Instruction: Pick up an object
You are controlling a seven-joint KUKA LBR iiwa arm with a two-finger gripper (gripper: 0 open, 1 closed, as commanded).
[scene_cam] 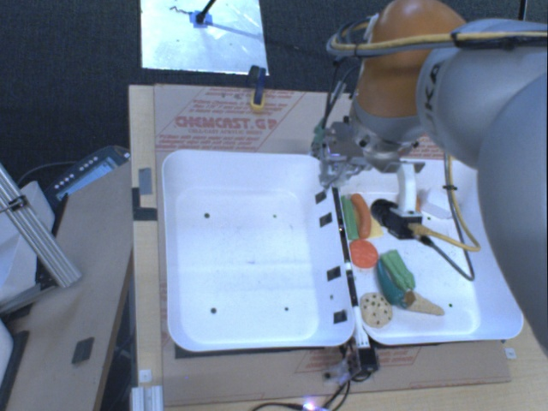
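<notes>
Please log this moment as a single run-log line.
hand above right bin far-left corner | nothing seen held | hot dog, tomato slice, cookie in bin

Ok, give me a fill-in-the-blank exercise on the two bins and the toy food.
1. All the toy food lies in the ___ bin.
2. The round cookie lies nearest that bin's ___ edge.
3. The red tomato slice lies between the hot dog and the ___.

Missing words: right; front; cookie
</notes>
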